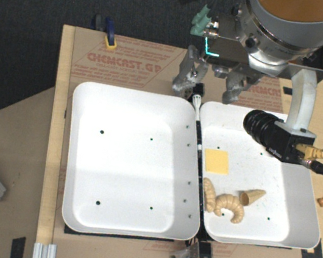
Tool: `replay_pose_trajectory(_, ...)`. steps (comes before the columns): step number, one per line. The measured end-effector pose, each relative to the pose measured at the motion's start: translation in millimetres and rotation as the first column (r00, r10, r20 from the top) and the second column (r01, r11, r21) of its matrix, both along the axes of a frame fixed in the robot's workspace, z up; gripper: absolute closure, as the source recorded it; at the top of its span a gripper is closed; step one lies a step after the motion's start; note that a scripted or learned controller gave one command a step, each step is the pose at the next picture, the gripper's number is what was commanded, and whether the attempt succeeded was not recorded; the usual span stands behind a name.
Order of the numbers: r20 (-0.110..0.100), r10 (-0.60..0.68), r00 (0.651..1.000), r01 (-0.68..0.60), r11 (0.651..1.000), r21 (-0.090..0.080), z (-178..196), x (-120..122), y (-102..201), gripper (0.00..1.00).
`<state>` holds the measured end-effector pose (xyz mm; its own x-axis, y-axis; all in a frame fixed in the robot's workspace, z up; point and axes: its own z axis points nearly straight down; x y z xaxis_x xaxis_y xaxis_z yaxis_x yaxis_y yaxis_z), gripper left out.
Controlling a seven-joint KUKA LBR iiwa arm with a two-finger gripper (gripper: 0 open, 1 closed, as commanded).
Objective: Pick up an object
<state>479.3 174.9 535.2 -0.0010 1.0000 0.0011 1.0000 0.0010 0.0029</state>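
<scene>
The gripper (210, 81) hangs up high behind the bins with its fingers spread and nothing in them. The yellow square (216, 161) and croissant (227, 205) wait in the right bin (292, 232), easy to reach

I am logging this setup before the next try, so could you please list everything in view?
left bin: 1, white, left half of the bench
right bin: 1, white, right half of the bench
yellow square: 1, yellow, right bin, upper left
croissant toy: 1, tan, right bin, near front
cone toy: 1, tan, right bin, beside the croissant toy
black camera: 1, black, over the right bin's top edge
hand: 1, grey metal, fingers apart, above the bins' far edge, holding nothing
</scene>
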Motion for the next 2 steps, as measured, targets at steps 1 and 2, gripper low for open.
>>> replay_pose_trajectory(1, 0.004, 0.001, 1.0, -0.001, 1.0, 0.002, 11.0, 0.4, 0.7, 1.0)
replay_pose_trajectory(2, 0.003, 0.001, 1.0, -0.001, 1.0, 0.001, 10.5, 0.4, 0.6, 0.0)
